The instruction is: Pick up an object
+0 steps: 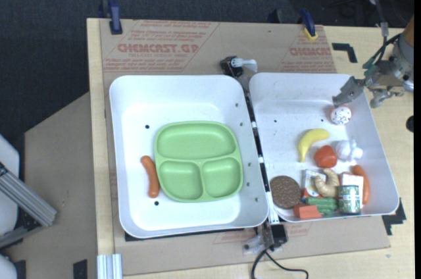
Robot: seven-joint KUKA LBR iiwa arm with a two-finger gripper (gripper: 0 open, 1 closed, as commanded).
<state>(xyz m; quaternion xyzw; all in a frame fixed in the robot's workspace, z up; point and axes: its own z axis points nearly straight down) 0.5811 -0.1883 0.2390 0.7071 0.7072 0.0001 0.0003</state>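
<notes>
The desk (197, 41) carries two shallow white bins side by side. The pincer (360, 92) comes in from the right edge of the view and hangs over the far right corner of the right bin (289, 100). One grey finger (346, 93) points down and to the left, and another one is seen beside it with a gap between them, so the pincer looks open and nothing is between its fingers.

Just under the finger lies a small white ball with red spots (340, 115), close to it, but I cannot tell if they touch. Nearer to the front of this bin there is a yellow banana (310, 140), a red tomato (325, 156) and some white thing (348, 151) next to it. In the front part are crowded together a brown round cookie (285, 191), an orange carrot (362, 183), a small can (349, 199), and a green piece (323, 204) over a red block (306, 211).

The left bin (131, 106) holds a green divided plate (197, 160) with three compartments. An orange sausage (151, 176) lies just beside the left edge of the plate, on the floor of the bin.
</notes>
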